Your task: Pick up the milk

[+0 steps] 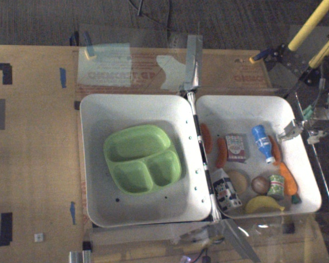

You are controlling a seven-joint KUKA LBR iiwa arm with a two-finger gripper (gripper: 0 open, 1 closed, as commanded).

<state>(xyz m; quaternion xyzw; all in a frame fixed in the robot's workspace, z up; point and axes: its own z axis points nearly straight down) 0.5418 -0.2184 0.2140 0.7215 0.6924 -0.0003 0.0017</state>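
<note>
The milk (226, 189), a small white carton with black cow patches, is seen lying on its side in the right bin (247, 106), at the lower left corner, pressed close to the divider wall between the two bins. Its long axis runs from upper left to lower right, slightly tilted against the bin edge. Just to its right a brown potato (238, 181) is found, nearly touching it, and a banana (264, 204) lies further right along the bottom wall.

The end effector (310, 126) is seen at the right rim of the same bin, near the upper right corner; whether it is clenched or released cannot be told, and nothing is seen held in it. From there the milk lies well apart, toward the lower left, diagonally across the bin, with a blue bottle (261, 142) and a carrot (288, 179) between. A grasp across the carton's short side is judged to be called for, and the nearby wall is judged to leave little room
</note>
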